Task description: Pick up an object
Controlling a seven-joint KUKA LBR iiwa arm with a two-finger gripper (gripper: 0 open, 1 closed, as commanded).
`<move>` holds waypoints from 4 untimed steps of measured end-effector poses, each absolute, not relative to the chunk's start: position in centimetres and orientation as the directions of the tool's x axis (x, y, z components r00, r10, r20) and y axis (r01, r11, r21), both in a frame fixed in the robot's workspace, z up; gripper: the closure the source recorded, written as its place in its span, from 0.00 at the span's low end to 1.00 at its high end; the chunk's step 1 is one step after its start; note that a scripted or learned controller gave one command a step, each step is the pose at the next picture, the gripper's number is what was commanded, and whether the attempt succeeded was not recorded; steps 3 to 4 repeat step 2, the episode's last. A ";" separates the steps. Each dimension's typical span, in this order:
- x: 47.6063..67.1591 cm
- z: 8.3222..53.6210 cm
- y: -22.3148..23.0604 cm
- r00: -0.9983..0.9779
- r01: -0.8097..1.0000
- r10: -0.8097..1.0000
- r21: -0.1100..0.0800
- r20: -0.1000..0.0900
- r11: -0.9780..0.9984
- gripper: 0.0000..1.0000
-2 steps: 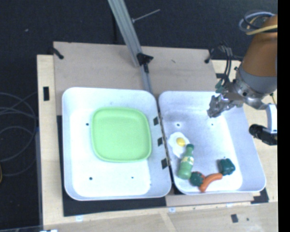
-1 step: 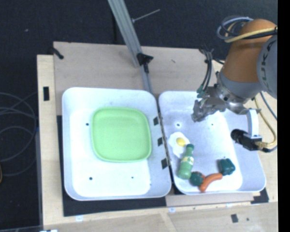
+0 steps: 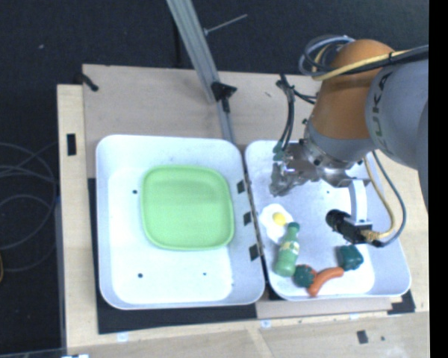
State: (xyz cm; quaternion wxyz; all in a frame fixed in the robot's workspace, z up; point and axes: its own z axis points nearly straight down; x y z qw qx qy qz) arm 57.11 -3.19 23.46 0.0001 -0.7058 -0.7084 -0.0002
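Observation:
My gripper [image 3: 281,179] hangs over the upper left part of the right bin [image 3: 388,274], just above a fried-egg toy [image 3: 275,219]. A green bottle [image 3: 287,250] lies below the egg. Near the bin's front lie a dark green piece [image 3: 303,275], an orange carrot-like piece [image 3: 325,279] and a teal block [image 3: 350,257]. Nothing shows between the fingers, and whether they stand open or shut is hidden from this angle.
The left bin [image 3: 119,274] holds a light green square plate [image 3: 187,206]. A grey metal pole [image 3: 198,39] slants down to the bins' back edge. The arm covers the right bin's upper right part.

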 end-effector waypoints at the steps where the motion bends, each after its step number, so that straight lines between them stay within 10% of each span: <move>1: 56.3 24.6 2.0 -0.005 1.000 1.000 0.002 0.001 0.005 1.00; 4: 55.3 25.5 7.5 -0.004 1.000 1.000 0.001 0.001 0.004 1.00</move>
